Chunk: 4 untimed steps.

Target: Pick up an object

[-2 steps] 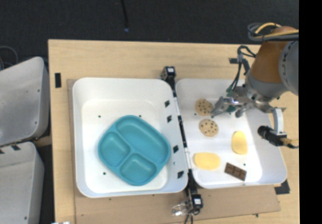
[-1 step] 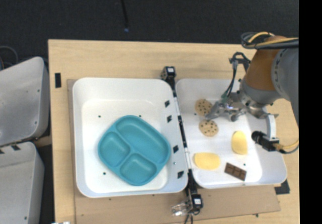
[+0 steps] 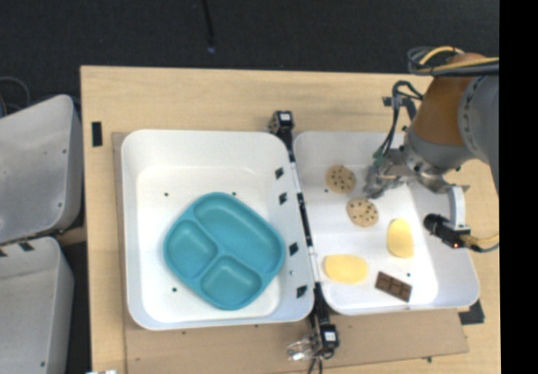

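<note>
The right bin point(image 3: 445, 280) holds two round chocolate-chip cookies, one point(image 3: 340, 178) near the back left and one point(image 3: 362, 213) just in front of it. A pale yellow oval piece point(image 3: 345, 268) lies at the front left, a smaller yellow piece point(image 3: 400, 238) sits mid-right, and a brown chocolate bar point(image 3: 392, 286) lies near the front. My gripper point(image 3: 376, 182) hangs low over the bin, between the two cookies and just to their right, with nothing visibly held.
The left bin point(image 3: 143, 187) carries a blue three-compartment tray point(image 3: 223, 250). The grey arm with its orange band point(image 3: 445, 112) comes in over the right bin's back right corner. Black clips point(image 3: 280, 121) mark the seam between bins. A grey chair point(image 3: 34, 171) stands at far left.
</note>
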{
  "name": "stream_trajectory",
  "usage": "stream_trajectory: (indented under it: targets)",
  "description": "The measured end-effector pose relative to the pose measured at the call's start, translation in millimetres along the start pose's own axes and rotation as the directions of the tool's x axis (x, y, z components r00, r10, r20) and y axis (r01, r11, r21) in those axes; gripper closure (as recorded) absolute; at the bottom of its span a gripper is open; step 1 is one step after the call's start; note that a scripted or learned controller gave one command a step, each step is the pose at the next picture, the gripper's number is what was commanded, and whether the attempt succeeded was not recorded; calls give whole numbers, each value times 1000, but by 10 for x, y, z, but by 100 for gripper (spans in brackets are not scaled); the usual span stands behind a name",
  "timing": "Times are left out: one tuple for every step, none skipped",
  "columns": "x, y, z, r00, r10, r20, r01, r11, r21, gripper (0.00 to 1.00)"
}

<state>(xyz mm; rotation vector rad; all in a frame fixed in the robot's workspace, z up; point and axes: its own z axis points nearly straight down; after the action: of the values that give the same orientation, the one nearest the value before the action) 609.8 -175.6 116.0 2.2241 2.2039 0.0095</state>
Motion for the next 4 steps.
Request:
stream_trajectory:
  targets:
    - [-86, 15, -469, 1000, -2, -1, 2, 1000, 6, 100]
    - [-103, -60, -957, 1000, 0, -2, 0, 1000, 7, 100]
    - [-119, -44, -1385, 1000, -8, -1, 8, 1000, 6, 100]
    - [360, 22, -1470, 1000, -15, -3, 15, 1000, 8, 100]
